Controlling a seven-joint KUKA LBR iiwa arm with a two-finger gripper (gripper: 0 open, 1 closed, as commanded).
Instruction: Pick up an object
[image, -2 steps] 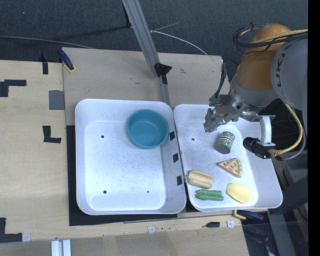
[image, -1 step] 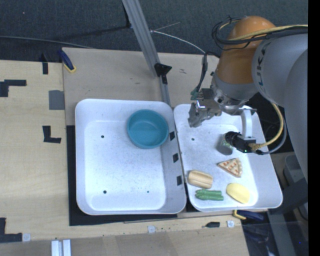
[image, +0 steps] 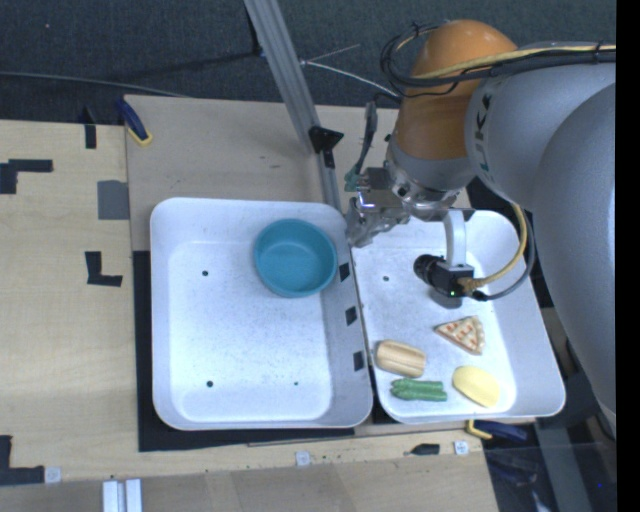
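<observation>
The grey arm with its orange band is reaching in from the right side of the desk, and its end effector (image: 372, 222) is hanging over the far left corner of the right bin (image: 500, 232), close to the divide between the two bins. Whether it is released or clenched cannot be told from this slant, and nothing is showing in its grasp.

A blue bowl (image: 294, 257) is sitting upright in the left bin (image: 200, 300), near that bin's far right corner and just beside the end effector.

Four toy foods are lying along the near edge of the right bin: a pizza slice (image: 462, 334) a little farther in, a hot dog bun (image: 400, 357) toward the left wall, a green bean pod (image: 418, 390) just in front of the bun, and a yellow lemon-like piece (image: 476, 385) near the right corner. All four are lying well apart from the end effector.
</observation>
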